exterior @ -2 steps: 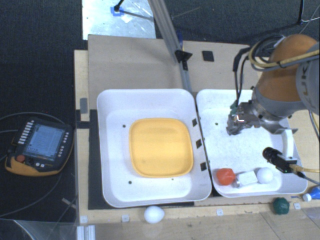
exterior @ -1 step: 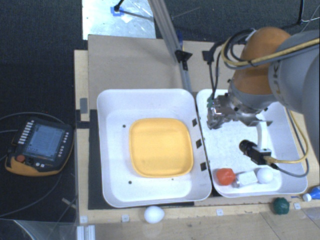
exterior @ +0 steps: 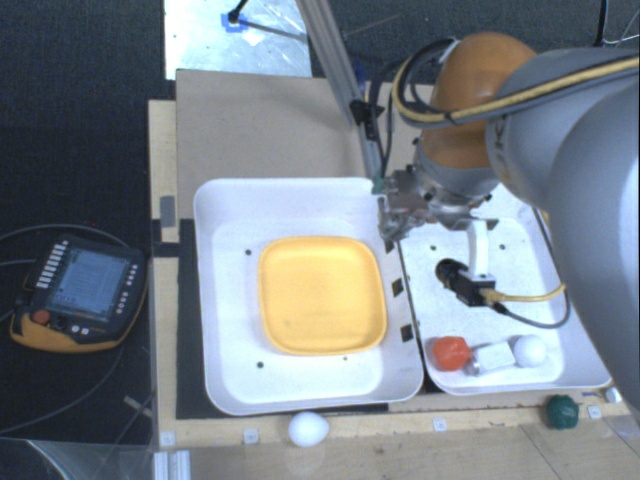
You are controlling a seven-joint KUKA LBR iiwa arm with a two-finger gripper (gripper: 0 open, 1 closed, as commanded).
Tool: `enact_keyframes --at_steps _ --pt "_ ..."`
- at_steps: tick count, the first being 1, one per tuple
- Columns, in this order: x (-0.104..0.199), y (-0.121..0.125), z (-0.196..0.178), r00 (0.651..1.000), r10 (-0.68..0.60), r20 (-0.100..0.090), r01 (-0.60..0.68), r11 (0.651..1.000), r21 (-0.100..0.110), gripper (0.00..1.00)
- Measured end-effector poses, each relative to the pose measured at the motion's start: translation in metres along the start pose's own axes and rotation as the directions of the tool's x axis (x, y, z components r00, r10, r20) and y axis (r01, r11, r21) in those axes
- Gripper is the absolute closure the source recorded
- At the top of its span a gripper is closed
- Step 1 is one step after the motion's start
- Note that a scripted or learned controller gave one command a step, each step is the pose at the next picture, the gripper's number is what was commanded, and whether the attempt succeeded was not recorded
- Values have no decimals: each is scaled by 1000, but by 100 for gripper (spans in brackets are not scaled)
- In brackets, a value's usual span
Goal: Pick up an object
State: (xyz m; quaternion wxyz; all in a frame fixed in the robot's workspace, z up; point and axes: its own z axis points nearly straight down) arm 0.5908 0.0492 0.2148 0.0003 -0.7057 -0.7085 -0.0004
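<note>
in left bin, yellow plate, right bin, red object, white ball

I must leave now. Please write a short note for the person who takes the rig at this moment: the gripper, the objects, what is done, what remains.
Gripper: low over the divide between the two bins, at their far end; nothing seen between its fingers.
Left bin: a yellow plate lies flat in the middle.
Right bin: a red object, a white ball and a small white piece along the near edge.
Outside the bins: a white egg-shaped object and a green ball on the bench.
Done: nothing picked up.
Left: grasp one object and lift it.
</note>
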Motion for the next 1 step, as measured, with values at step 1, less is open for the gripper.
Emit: enact_keyframes --at_steps 1 --pt "48 21 4 1000 0 0 0 1000 0 100"
